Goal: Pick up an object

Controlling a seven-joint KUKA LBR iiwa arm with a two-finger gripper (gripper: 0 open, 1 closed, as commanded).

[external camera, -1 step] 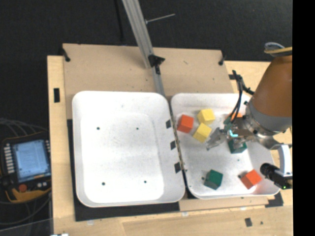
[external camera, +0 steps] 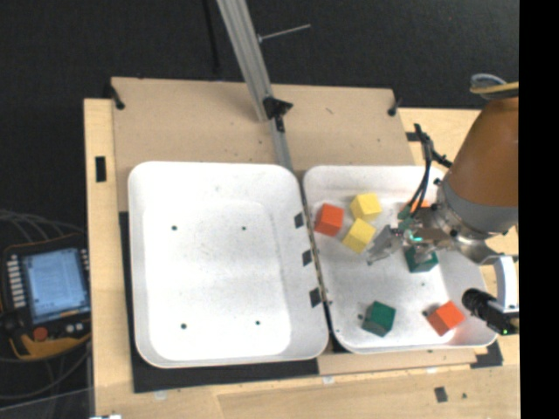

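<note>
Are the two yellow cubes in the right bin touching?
Cannot tell. In the camera view the upper yellow cube and lower yellow cube sit corner to corner, with no plain gap or contact visible.

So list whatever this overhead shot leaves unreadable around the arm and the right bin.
- End effector: its metal parts blur together, so open or shut is unclear.
- Green block by the wrist: partly covered by the arm; held or resting, unclear.
- Arm: cut off at the right.
- Screen, far left: text too small.
</note>
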